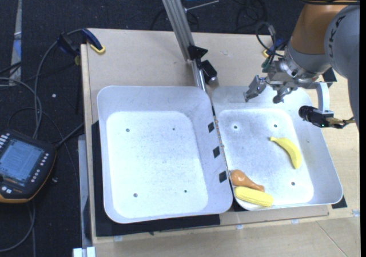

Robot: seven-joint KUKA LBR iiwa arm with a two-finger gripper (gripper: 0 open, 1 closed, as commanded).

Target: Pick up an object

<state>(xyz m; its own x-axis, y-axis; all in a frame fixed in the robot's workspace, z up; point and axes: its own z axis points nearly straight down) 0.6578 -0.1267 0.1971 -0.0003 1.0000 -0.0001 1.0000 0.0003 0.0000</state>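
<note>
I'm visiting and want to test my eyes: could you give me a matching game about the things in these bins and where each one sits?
Things:
1. banana
2. corn cob
3. orange-brown piece
4. gripper

Places:
A. near front edge of the right bin
B. above the right bin's far edge
C. middle right of the right bin
D. beside the divider, just behind the corn cob

Pairs: 1-C, 2-A, 3-D, 4-B

2 bins [154, 153] matt white plastic, speckled; bench [143, 59] pale wood; banana [287, 150] smooth, glossy plastic; arm [326, 21] glossy.
</note>
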